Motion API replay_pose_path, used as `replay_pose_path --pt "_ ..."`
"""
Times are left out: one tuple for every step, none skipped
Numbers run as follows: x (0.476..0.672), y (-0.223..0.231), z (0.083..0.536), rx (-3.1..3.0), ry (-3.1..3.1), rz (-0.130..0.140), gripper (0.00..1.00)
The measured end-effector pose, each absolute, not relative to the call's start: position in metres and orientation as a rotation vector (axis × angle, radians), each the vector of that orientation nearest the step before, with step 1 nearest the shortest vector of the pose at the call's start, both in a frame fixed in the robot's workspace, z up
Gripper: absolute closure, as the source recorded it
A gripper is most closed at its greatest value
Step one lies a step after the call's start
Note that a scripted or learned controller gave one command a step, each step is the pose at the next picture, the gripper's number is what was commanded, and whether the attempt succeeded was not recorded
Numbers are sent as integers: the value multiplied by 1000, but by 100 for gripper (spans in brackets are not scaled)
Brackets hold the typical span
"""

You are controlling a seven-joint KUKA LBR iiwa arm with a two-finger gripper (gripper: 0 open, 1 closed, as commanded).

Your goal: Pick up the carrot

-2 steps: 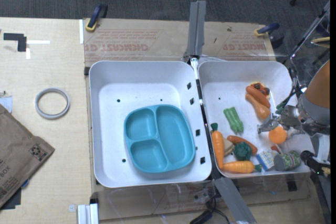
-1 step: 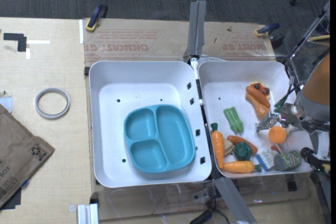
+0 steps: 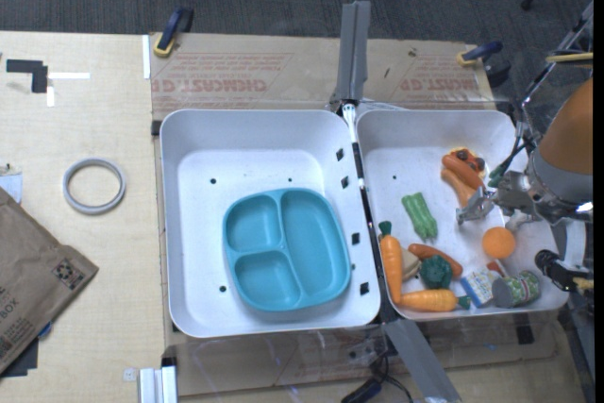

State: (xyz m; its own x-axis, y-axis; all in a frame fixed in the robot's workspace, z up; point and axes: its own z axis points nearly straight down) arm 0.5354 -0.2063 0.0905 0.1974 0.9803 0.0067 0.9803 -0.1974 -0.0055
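The carrot (image 3: 390, 266) lies along the right bin's (image 3: 415, 123) left wall, long axis running near edge to far, leafy end farthest. The gripper (image 3: 483, 203) hovers mid-bin toward the right wall, the carrot well apart to its left; its finger opening cannot be told.

Single fixed overhead camera, looking down at a slant from moderate height on the left bin (image 3: 179, 203) and right bin (image 3: 415, 132), with the arm (image 3: 571, 142) entering at 3 o'clock.
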Motion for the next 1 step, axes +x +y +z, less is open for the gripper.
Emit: replay_pose_path --pt "503 -208 92 -2470 -1925 -8 0"
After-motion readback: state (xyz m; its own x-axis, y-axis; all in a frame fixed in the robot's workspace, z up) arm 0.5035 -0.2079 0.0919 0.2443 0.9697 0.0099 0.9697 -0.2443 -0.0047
